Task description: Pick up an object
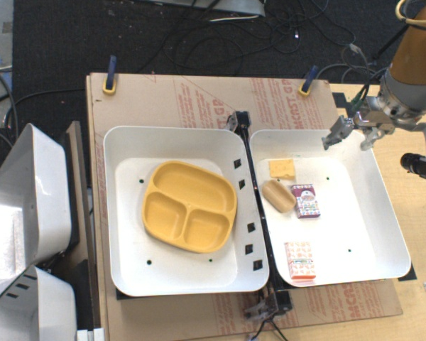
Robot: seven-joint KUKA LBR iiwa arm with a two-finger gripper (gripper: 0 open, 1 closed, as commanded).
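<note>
From the camera above, the arm (412, 62) enters at the upper right of the frame, its orange band cut off by the top and right edges. The claw (351, 133) hangs over the upper right rim of the right bin (383, 212). Its two fingers are spread apart with nothing between them, so it is released; the fingertips are small and dark, and whether they touch the bin rim cannot be told.

In the right bin, toward its upper left, a yellow block (282, 168) lies flat. Just below it sits a tan bread-like roll (277, 195), and a small purple carton (305, 201) lies beside the roll on its right, close or touching; its print is too small to read. Near the lower edge of this bin lies a flat white packet with orange markings (299, 261), well apart from the other three.

The left bin (121, 212) holds a yellow divided plate (188, 206) with three compartments, lying near the middle.

Both bins rest on a brown cardboard sheet (199, 98) on the counter, clipped at the top by a clamp (111, 77) and another clamp (309, 80). At the left of the frame, white containers (25, 197) are partly cut off.
</note>
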